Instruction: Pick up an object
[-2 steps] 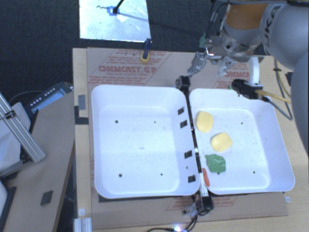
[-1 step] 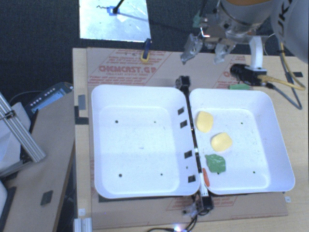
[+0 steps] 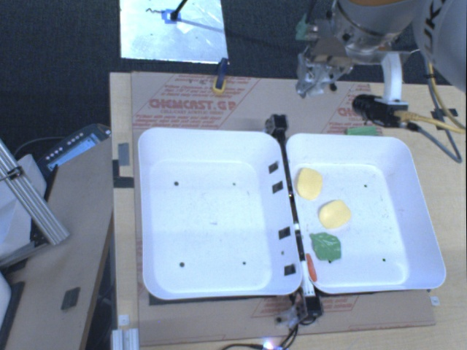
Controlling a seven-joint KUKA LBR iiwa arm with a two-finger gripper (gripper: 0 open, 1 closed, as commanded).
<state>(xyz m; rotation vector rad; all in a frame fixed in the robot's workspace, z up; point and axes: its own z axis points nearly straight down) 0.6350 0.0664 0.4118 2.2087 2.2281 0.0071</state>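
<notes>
The right bin (image 3: 408, 159) holds a few small things, all near its left wall: two yellow pieces, one upper (image 3: 309, 184) and one lower (image 3: 335, 214), then a green piece (image 3: 326, 247) just below them, and a thin orange piece (image 3: 311, 268) lying close to the divider between the two bins. The left bin (image 3: 211, 210) is beside it. The gripper (image 3: 315, 79) hangs above the bench behind the right bin, well apart from all the pieces, and nothing is between its tips; if it is open or closed I cannot tell from this view.

The yellow pieces look small and light, probably soft like foam or a toy, with rounded smooth shape, so I think they will not break but may slip or squash a little. The lower yellow one seems the best choice, because it lies free, apart from the wall. I would take it across its narrow side, coming straight down. The orange piece is too near the wall for a good grip
</notes>
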